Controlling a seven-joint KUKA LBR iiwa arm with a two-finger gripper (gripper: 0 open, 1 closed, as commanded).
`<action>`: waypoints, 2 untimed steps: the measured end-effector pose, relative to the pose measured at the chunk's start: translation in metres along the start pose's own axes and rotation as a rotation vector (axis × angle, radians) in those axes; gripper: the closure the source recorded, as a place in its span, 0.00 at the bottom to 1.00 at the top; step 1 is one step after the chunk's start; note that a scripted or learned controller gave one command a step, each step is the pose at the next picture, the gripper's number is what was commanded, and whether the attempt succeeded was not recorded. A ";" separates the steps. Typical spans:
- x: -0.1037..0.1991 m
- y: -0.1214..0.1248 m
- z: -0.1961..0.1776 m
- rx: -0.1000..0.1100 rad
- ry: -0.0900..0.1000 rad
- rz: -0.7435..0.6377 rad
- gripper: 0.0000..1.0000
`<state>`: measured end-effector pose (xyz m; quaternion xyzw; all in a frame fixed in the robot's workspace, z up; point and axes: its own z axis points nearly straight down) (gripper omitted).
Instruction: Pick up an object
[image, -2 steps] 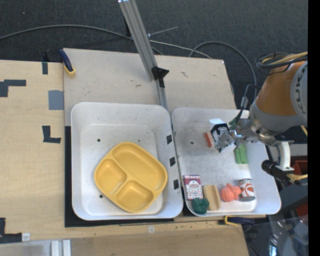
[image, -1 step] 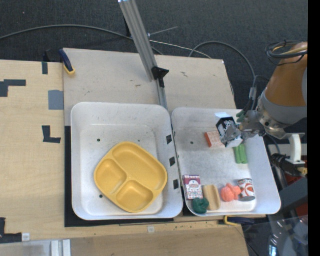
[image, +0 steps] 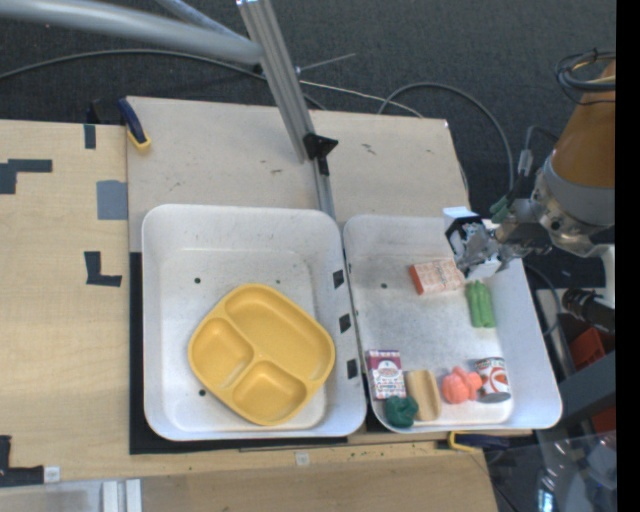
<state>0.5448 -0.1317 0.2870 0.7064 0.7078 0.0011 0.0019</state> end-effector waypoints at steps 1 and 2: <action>0.051 0.005 0.022 0.007 0.002 -0.004 1.00; 0.109 -0.001 0.025 0.007 0.003 -0.006 1.00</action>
